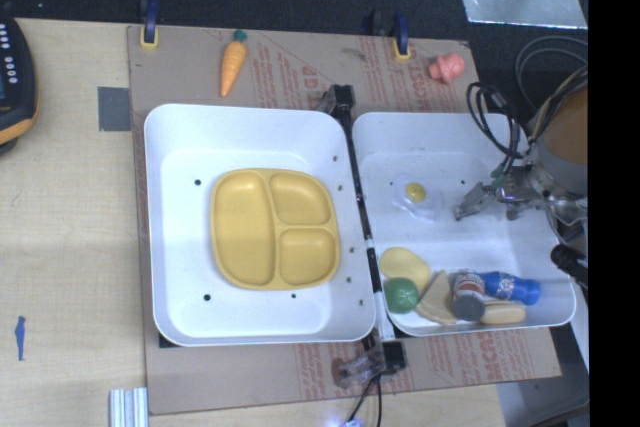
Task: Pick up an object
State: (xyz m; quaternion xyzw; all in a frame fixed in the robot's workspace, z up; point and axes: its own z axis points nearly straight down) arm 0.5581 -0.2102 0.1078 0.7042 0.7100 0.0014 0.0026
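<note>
A toy orange carrot with a green top [232,65] and a small pink lump [447,67] lie well apart on the brown cardboard sheet [300,65] behind the bins, held by blue clamps [149,20], while a black-and-orange handheld controller [14,80] rests at the pale wooden tabletop's [65,245] left edge.

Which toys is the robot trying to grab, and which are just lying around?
For the job: gripper; in the right bin, the small yellow piece, green ball, blue bottle.

Lying about: yellow tray, carrot, pink toy.
</note>
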